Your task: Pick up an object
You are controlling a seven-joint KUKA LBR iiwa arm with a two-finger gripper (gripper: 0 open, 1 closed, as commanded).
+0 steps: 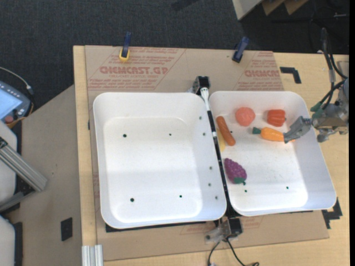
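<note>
The right bin [310, 187] holds several toy foods. An orange carrot [272, 135] with a green top lies near its right wall. A red pepper [276, 116] sits just behind it, with a pink peach [244, 116] to the left. An orange sausage [225, 131] lies along the bin's left wall, and purple grapes [235, 170] sit nearer the front. My gripper [308, 136] hangs over the bin's right edge with its fingers spread and nothing between them. One fingertip [290, 136] is right beside the carrot's blunt end.
The left bin [105, 165] stands against the right bin along a black divider. Both rest on a cardboard sheet [166, 65] held by a yellow-and-blue clamp and a blue clamp at the back. Cables hang at the far right near the arm.
</note>
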